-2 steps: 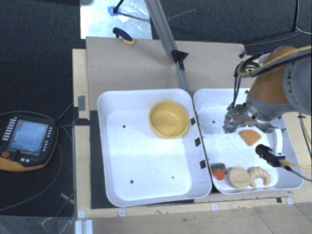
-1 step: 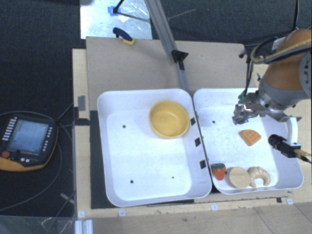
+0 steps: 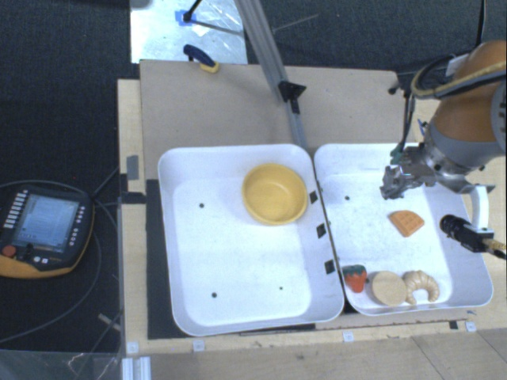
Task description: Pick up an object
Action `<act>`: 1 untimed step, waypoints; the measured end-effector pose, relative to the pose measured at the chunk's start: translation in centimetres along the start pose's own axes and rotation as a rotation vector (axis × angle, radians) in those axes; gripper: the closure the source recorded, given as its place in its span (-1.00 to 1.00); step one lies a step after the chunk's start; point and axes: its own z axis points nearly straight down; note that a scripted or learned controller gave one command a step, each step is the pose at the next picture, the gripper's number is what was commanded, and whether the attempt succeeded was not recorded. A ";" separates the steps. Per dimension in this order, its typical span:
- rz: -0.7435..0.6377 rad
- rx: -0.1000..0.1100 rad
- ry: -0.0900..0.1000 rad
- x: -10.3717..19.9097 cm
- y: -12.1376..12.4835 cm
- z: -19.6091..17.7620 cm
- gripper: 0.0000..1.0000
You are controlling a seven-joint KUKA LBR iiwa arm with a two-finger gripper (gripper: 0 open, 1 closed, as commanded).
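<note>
My gripper (image 3: 394, 185) hangs over the upper middle of the right bin (image 3: 356, 165), below the orange band of the arm. An orange waffle-like wedge (image 3: 406, 222) lies on the bin floor just below and right of the gripper, apart from it. At the bin's front edge sit a small red and green piece (image 3: 355, 276), a round tan disc (image 3: 387, 288) and a pale croissant (image 3: 422, 284). A yellow bowl (image 3: 274, 193) stands in the upper right of the left bin (image 3: 206, 291). Nothing shows between the gripper and any object.
A slanted metal pole (image 3: 269, 50) crosses the bench behind the bins. A black cylindrical part (image 3: 467, 233) on the arm sticks out over the right bin's right side. A teach pendant (image 3: 43, 228) lies on the floor at left.
</note>
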 end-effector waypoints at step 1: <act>-0.004 0.001 0.001 5.6 -0.6 0.8 1.00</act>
